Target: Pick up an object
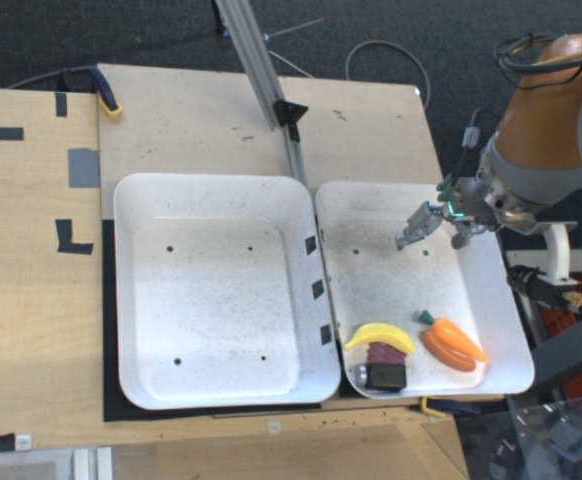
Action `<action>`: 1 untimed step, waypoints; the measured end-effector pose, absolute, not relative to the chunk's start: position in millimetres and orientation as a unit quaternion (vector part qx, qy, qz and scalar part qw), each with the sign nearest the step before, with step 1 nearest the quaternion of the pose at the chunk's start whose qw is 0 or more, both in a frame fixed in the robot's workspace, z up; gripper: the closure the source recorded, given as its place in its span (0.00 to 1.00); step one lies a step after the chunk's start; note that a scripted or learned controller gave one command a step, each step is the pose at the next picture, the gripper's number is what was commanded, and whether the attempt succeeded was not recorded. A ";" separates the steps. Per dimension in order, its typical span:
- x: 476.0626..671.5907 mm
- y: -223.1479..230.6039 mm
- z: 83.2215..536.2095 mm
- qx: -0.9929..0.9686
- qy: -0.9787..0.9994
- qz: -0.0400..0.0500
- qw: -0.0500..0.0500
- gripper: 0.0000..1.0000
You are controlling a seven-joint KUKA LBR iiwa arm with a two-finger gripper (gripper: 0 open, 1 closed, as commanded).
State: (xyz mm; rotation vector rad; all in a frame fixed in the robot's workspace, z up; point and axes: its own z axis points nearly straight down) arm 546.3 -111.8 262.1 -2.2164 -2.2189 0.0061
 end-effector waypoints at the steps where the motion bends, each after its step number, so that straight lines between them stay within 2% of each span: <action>1: 547.0 -111.9 264.6 -0.706 -0.708 0.001 0.001 0.00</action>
